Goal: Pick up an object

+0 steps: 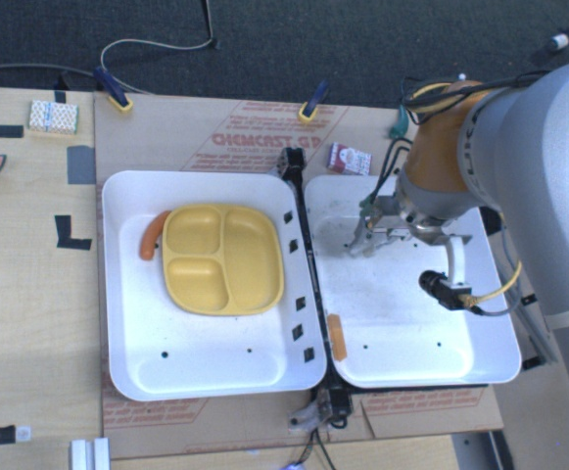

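1. I see the gripper (pixel 362 244) low over the upper left part of the right bin (pixel 480 360), reaching in from the right. The arm (pixel 441 164) and its orange band cover much of what lies behind it.

2. Fingers: two thin metal tips point toward the bin floor, with a small gap between them. Nothing sits between them that I can make out. I log it as slightly open and holding nothing.

3. Nearest candidate: a small orange carrot-like piece (pixel 336 336) lying against the left wall of the right bin, near the divider, well below the gripper.

4. Second candidate: an orange sausage-shaped piece (pixel 151 235) in the left bin (pixel 137 360), touching the left edge of the yellow divided plate (pixel 223 259).

5. Handling judgement: both orange pieces look like light plastic toy food, stiff, smooth and probably slippery. I would close across the short width at mid-length.

6. Risk with the carrot piece: it hugs the wall, so one finger may have no room on the wall side. Approaching with the fingers lined up along the wall looks safer to me.

7. The plate is broad, shallow and rigid. Only its rim offers a pinch, so it is a poor choice.

8. Status: nothing picked up yet.
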